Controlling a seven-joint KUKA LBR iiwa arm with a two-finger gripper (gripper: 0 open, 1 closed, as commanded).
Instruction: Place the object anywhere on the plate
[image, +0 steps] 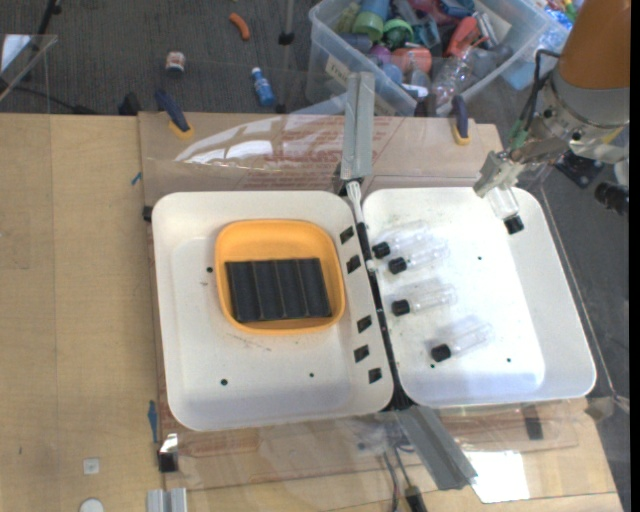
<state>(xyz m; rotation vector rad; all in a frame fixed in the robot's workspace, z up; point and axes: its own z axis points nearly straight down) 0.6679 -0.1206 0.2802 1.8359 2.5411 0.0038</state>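
An orange plate (232, 250) sits in the left bin (190, 380), and a black ridged block (278, 288) lies on it. Several clear vials with black caps lie in the right bin (540, 340): two by the divider (418, 246), one mid-bin (428, 298), one nearer the front (462, 334). My gripper (499, 182) hangs over the right bin's far right corner. It is shut on another clear vial (506, 207), which sticks out below the fingers with its black cap pointing down and to the right.
A raised divider with black clips (362, 300) separates the two bins. A metal post (357, 130) stands behind the divider. A clear tub of toys (420, 40) sits on the floor beyond the bench. The arm's orange band (600, 45) is at the top right.
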